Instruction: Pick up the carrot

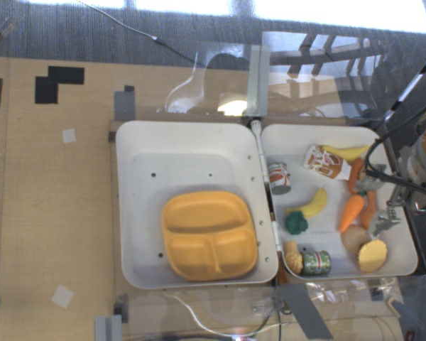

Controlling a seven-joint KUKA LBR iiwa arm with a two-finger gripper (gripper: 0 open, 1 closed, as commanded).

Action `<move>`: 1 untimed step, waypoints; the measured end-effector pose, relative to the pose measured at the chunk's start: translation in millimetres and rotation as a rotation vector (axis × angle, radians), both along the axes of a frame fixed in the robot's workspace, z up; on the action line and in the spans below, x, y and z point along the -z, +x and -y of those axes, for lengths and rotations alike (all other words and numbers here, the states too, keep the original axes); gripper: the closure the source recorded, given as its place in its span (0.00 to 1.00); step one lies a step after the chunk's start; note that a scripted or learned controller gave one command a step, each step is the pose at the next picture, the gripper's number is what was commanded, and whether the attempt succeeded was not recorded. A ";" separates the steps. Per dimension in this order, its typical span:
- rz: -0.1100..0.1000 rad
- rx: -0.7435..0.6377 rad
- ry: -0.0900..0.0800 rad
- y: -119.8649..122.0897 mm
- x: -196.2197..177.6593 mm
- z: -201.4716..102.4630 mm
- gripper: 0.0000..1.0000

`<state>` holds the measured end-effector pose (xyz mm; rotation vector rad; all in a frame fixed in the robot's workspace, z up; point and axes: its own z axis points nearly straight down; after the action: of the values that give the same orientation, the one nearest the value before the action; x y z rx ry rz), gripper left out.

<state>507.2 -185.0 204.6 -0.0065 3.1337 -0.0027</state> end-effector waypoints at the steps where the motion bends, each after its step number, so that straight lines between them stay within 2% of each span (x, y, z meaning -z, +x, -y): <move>1: 0.013 0.014 -0.005 35.4 113.3 14.2 0.00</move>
<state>542.6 -199.2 91.3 0.0159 3.1202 -0.0103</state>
